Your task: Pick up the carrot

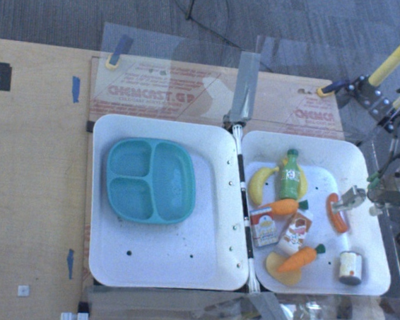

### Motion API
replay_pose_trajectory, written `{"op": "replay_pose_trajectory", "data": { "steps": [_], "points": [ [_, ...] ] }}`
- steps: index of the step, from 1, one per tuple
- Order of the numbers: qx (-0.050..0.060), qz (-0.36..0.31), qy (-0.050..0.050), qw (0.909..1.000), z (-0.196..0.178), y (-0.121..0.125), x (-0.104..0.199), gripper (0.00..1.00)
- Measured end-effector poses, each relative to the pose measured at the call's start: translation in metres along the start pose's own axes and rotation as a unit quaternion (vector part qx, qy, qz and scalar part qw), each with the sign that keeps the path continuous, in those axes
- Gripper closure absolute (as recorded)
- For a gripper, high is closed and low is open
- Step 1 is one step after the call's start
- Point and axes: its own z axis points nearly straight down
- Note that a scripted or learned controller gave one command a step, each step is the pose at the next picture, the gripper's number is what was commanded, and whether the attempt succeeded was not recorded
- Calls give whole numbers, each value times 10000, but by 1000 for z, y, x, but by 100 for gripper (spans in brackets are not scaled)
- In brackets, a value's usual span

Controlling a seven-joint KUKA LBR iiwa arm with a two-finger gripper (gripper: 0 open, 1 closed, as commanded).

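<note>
Near the front of the right bin [372,280] lies a carrot [297,259], with another carrot [284,207] just behind it; both look like small, light, hard toys, best pinched across the fat orange middle. Farther back, red letters on the cardboard [157,91] are too blurry to read.

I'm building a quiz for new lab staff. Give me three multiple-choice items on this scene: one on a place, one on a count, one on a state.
1. Where is the teal divided plate? A left bin B right bin C on the bench
2. How many carrots lie in the right bin? A one B two C four
3. How does the small white cylinder sit? A stacked on the banana B near the bin's right rim C on the plate

Answers: 1 A, it sits on the left bin's floor. 2 B, one carrot by the cartons, another carrot nearer the front. 3 B, apart from the banana.
</note>
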Motion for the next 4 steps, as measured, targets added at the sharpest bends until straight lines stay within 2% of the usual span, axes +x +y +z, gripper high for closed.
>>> {"op": "replay_pose_trajectory", "data": {
  "steps": [1,2,3,4],
  "points": [
    [-10,331,-8,9994,85,-40,86,0],
    [-112,-301,14,9995,94,-37,67,0],
    [-63,-1579,-39,9874,99,82,79,0],
    [-68,-1587,-42,9873,89,82,79,100]
  ]
}}
